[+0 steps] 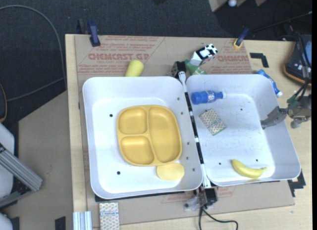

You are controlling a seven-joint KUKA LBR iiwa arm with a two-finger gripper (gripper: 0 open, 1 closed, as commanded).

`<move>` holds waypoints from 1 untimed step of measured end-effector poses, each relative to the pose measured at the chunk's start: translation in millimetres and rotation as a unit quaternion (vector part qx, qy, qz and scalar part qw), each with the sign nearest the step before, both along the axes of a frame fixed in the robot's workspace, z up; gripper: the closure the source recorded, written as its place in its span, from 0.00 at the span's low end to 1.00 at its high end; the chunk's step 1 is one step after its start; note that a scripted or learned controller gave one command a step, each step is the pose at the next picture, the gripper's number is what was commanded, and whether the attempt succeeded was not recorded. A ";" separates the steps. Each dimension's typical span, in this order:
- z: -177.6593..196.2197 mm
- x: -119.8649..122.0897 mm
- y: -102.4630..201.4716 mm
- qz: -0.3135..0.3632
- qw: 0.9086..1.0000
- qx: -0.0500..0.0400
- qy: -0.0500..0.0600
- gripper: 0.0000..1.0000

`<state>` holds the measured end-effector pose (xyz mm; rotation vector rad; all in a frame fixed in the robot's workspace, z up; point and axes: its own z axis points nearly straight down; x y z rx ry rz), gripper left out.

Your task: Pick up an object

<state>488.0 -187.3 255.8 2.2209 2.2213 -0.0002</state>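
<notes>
Gripper (277, 117) sits at the right edge of the frame, over the right bin's (282, 147) rim; I cannot tell its state. In that bin I see a bottle (206, 96) upper left, a packet (212, 121) below it, a banana (247, 169) lower right. Left bin (99, 125) holds a yellow tray (148, 135).

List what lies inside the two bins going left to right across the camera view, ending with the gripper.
Yellow divided plate → blue bottle → checkered packet → banana → gripper at the right bin's right wall. The small yellow disc is left out, since it overlaps the plate's span.
</notes>
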 end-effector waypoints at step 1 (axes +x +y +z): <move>-104.5 16.9 55.4 0.000 1.000 0.001 0.001 0.00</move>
